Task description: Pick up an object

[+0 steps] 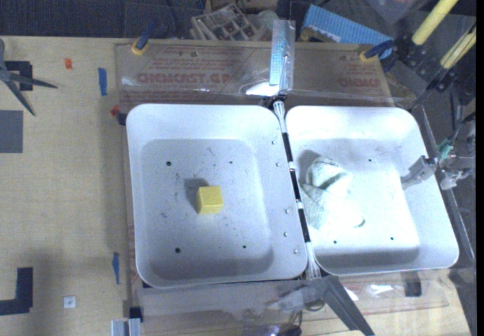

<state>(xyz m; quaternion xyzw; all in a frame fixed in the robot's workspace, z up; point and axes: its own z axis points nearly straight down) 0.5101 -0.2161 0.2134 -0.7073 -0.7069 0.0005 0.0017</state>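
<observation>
While we spot a yellow block (210, 199) in the left bin (151, 130), pale crumpled wad (327, 183) in the right bin (401, 126), gripper (437, 168) at its right rim, grip unclear.

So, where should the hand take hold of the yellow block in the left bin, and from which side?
Probably from straight above, closing on two opposite flat sides of the yellow block. It lies alone on the left bin floor, far from the walls, with its top face showing.

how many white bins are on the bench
2. The left bin holds a small yellow block near its middle. The right bin sits right beside it and holds a pale crumpled object against its left side.
</observation>
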